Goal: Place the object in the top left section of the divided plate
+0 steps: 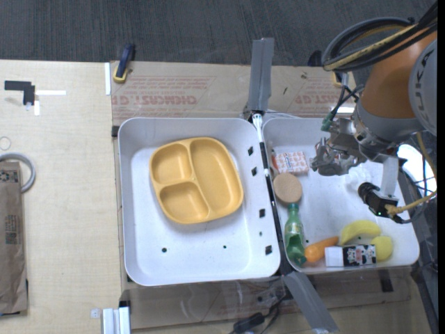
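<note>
A yellow divided plate (197, 180) with three sections lies in the left bin (139, 256); nothing lies in its sections. My gripper (332, 160) hangs over the upper part of the right bin (410, 252), to the right of a small pink-and-white packet (289, 161). Below the packet are a round tan disc (287, 187) and a green bottle (294, 232). Near the bin's front lie an orange carrot (318, 249), a yellow banana (359, 230) and a small white carton (351, 255).
A grey divider bar (261, 82) runs between the two bins at the back. Cardboard (181, 89) lies behind the left bin. A black fixture (375, 199) juts from the arm over the right bin. A brown paper bag (10, 235) lies at far left.
</note>
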